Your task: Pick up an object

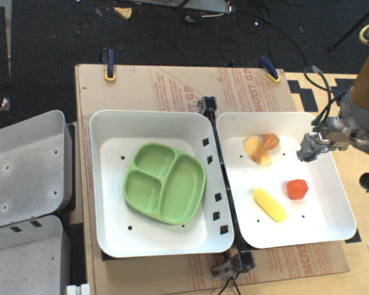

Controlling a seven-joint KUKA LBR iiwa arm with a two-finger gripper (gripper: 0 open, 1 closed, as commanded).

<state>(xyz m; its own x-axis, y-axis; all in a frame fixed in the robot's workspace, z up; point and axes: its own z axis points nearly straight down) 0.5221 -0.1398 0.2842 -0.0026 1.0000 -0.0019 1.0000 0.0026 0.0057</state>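
Cardboard-topped bench [166,88] on dark floor [43,29]

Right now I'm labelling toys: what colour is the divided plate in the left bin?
Light green: the three-compartment plastic plate, seen clearly in the camera view.

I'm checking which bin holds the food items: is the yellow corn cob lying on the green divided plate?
No, the corn cob lies in the right bin, while the green plate sits in the left bin.
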